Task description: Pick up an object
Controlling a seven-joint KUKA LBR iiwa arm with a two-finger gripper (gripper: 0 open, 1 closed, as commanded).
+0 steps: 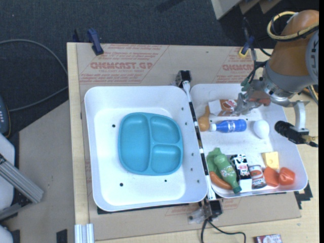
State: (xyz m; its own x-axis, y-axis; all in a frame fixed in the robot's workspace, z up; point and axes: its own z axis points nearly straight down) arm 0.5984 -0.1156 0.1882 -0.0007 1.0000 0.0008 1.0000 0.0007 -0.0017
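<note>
A: Over the right bin (202, 92), near its far end, the arm's pincer (244, 104) is hanging just above a small red-and-white packet (228, 105). Whether it is released or clenched, cannot tell, too blurry and small.

B: Anything sitting in the pincer?

A: Nothing showing in it. Packet is lying flat on the bin floor, just left of the pincer.

B: What else is lying by that packet?

A: Blue bottle (230, 126) is lying on its side just nearer the camera than the packet, white cap pointing left. Brown piece (203, 122) is sitting left of the bottle, against the bin's left wall. White egg-like thing (261, 129) is sitting right of the bottle.

B: And the near end?

A: Green bottle (224, 167) is lying tilted over an orange carrot (220, 180). Right of the green bottle: black-and-white cow toy (240, 165), small red-labelled can (257, 176), yellow block (272, 160), red-orange pepper (281, 176), all crowding together.

B: Left bin?

A: Left bin (98, 135) is holding a blue divided plate (150, 143), roughly centred. Both bins are resting on the bench (76, 110).
</note>
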